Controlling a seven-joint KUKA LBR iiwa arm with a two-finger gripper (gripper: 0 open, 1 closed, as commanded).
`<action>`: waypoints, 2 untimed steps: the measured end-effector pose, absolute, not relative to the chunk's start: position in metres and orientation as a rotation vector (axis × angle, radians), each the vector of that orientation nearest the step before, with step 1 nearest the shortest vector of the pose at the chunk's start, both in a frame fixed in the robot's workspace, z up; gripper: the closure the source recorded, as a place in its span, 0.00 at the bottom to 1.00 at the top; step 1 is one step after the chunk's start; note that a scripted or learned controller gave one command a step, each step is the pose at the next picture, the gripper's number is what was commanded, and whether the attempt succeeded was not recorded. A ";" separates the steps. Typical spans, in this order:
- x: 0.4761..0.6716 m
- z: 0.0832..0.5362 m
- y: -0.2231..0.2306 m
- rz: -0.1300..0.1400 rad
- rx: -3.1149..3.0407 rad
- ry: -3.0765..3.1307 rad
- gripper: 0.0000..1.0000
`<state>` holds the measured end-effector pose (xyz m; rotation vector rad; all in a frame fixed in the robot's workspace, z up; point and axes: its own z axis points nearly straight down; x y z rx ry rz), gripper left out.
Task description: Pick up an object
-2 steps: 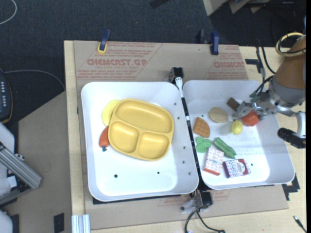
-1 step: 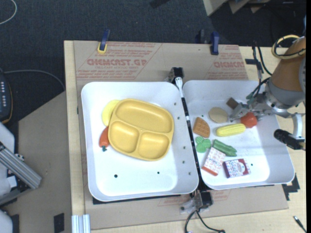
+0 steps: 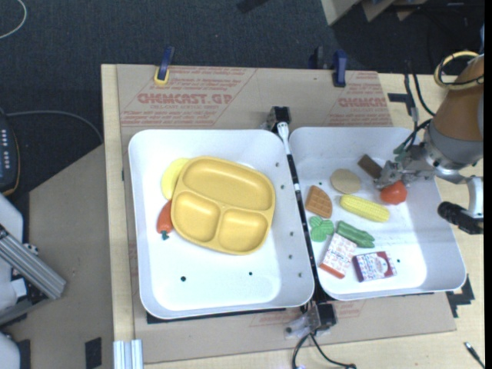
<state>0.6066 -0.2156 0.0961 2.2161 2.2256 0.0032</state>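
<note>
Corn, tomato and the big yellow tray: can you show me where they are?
corn (image 3: 364, 207), camera view, middle of the yellow cob in the right bin.
tomato (image 3: 393, 194), camera view, its red top, beside the tool.
yellow tray (image 3: 223, 204), camera view, the divider between its compartments, in the left bin.

The gripper sits low in the right bin, just above a red tomato. Nearby lie a corn cob, a tan round piece and a green pickle. In the left bin rests a yellow divided tray.
</note>
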 end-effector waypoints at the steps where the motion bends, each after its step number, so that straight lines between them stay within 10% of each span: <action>1: 0.603 0.140 -0.218 0.002 2.218 2.219 1.00; 2: 0.605 0.204 -0.224 0.005 2.215 2.216 1.00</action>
